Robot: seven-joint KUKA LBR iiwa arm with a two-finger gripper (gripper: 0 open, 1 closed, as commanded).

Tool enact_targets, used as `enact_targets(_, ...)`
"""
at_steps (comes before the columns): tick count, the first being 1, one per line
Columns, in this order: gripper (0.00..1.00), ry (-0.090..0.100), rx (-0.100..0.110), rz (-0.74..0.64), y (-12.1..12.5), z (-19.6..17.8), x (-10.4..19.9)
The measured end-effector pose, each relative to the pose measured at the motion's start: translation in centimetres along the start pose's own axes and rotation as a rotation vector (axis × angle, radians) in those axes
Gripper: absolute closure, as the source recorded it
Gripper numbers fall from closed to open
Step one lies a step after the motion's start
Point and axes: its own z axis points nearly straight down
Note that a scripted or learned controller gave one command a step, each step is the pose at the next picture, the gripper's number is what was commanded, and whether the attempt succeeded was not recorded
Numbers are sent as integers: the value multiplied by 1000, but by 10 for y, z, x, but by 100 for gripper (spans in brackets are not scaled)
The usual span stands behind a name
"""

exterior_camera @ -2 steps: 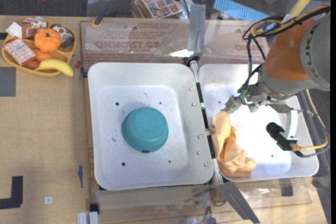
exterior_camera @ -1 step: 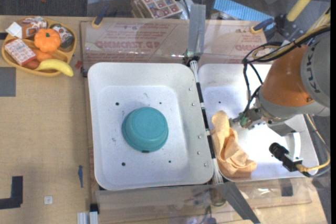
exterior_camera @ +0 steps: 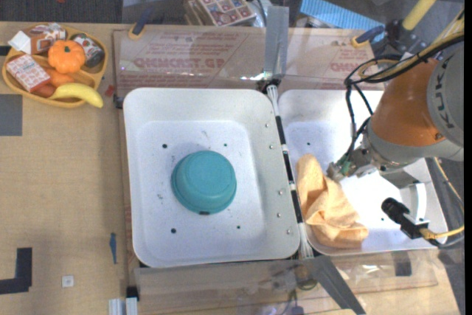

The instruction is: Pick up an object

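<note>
On the far left of the table (exterior_camera: 59, 181) sits a shallow yellow dish of toy food (exterior_camera: 51, 66): one orange pumpkin, one yellow banana, and a few small printed boxes I cannot count with certainty.

Next comes the left white plastic bin (exterior_camera: 147, 114), which holds one thing: a round teal bowl turned upside down (exterior_camera: 204, 181), lying just below the middle of the bin floor and well apart from every wall.

The right white plastic bin (exterior_camera: 310, 111) also holds one thing: a crumpled orange-yellow cloth (exterior_camera: 328, 206), bunched against the left wall and running down toward the near corner. That makes two bins and two candidate objects, one in each.

The grey arm with its orange band (exterior_camera: 409, 114) leans in over the right bin, and the claw (exterior_camera: 348, 166) sits low, just beside the upper right edge of the cloth. How far the claw stands open cannot be told from this angle, and nothing can be seen held in it.

The step in hand looks like the approach to a grasp on the cloth. The next move likely calls for a short shift left so the claw sits over a raised fold, then a descent and a close that gathers enough fabric; a pinch on one thin edge could slip out on the lift.
</note>
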Motion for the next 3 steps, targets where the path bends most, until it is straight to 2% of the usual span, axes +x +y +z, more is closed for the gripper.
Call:
enact_targets(1,0,0,0,0,0,0,0)
enact_targets(2,0,-3,0,-182,-50,9,10)
enact_targets(3,0,-3,5,174,37,12,-19)
